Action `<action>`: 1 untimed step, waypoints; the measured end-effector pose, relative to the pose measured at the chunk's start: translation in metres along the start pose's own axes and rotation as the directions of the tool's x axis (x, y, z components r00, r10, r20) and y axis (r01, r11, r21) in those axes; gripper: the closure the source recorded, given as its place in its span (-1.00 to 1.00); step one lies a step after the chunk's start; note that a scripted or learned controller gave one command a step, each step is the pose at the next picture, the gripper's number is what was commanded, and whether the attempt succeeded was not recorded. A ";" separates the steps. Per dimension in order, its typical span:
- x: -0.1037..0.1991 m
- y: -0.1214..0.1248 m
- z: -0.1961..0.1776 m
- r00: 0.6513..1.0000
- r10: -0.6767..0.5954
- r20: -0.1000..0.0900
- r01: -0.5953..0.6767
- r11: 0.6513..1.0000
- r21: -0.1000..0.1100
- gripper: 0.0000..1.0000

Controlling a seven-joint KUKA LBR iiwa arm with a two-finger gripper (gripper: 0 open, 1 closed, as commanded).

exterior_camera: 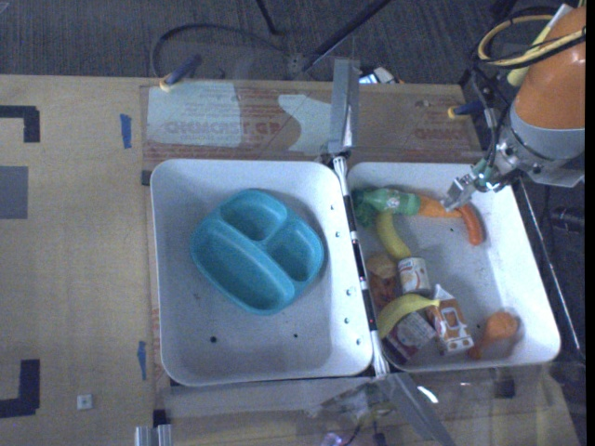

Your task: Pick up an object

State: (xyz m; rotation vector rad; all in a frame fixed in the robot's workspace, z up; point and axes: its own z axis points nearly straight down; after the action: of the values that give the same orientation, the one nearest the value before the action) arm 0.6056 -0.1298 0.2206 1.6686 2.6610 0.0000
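Orange and long, a carrot-like piece [472, 223] lies near the far wall of the right bin [532, 277], with the pincer [458, 193] hanging just above its near end; whether its tips are spread or pressed together I cannot tell, and nothing shows between them. Just left of that piece lie a green bottle-shaped toy [386, 200] and a yellow banana [392, 235]. Toward the near side sit a small can [413, 273], a second banana [405, 310], a small carton [451, 327] and an orange fruit [500, 327]. The left bin [186, 342] holds a blue divided plate [257, 249] near its middle. Both bins sit side by side on the wooden table [74, 249].
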 end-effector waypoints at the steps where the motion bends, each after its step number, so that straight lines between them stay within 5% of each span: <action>1: 0.000 0.000 0.001 1.000 0.001 -0.001 -0.001 1.000 0.001 -1.00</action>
State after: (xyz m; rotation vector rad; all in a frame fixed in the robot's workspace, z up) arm 0.6052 -0.1301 0.2200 1.6700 2.6615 -0.0007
